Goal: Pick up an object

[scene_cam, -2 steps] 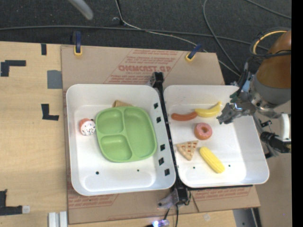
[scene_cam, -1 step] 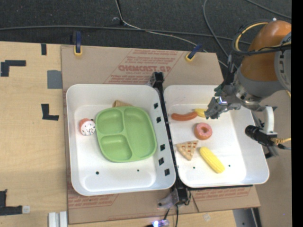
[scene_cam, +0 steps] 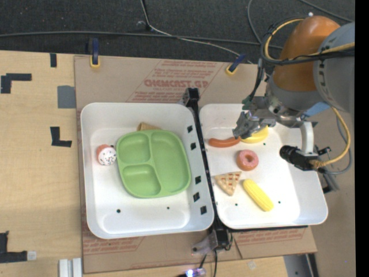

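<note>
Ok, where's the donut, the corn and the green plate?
Donut [scene_cam: 248, 160]: camera view, on its pink icing ring.
Corn [scene_cam: 258, 195]: camera view, middle of the yellow cob.
Green plate [scene_cam: 154, 163]: camera view, on a ridge between its compartments.

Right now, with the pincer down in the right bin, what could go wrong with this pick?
1. The pincer sits low over a yellow item with the hot dog right beside it; closing could nudge or catch both.
2. The pink donut lies just below, so a sliding item may knock it.
3. The grasp spot is near the divider between bins; a pushed hot dog could jam against it.
</note>
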Controlling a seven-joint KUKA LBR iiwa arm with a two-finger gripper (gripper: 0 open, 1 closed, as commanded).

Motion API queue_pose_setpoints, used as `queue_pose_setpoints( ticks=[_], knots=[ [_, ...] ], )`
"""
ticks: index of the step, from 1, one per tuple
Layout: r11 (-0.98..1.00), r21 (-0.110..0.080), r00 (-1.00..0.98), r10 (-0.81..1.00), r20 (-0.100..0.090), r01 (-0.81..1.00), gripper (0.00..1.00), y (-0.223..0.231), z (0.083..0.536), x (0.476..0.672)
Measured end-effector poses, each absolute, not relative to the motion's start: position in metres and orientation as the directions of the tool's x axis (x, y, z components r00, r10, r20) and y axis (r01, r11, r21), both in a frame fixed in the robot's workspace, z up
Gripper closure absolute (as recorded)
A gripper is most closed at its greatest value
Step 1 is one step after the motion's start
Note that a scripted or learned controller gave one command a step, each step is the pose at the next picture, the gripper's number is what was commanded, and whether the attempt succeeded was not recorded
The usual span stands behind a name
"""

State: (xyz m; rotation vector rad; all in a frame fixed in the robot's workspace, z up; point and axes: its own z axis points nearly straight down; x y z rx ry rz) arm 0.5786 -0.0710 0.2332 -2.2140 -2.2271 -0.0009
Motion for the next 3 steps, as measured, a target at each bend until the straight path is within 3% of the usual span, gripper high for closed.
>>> queue_pose_setpoints(
  ticks=[3],
  knots=[
    [0.005,-0.001,-0.005,1.000,0.000,1.000,1.00,0.070,0.210,0.617]
  ],
)
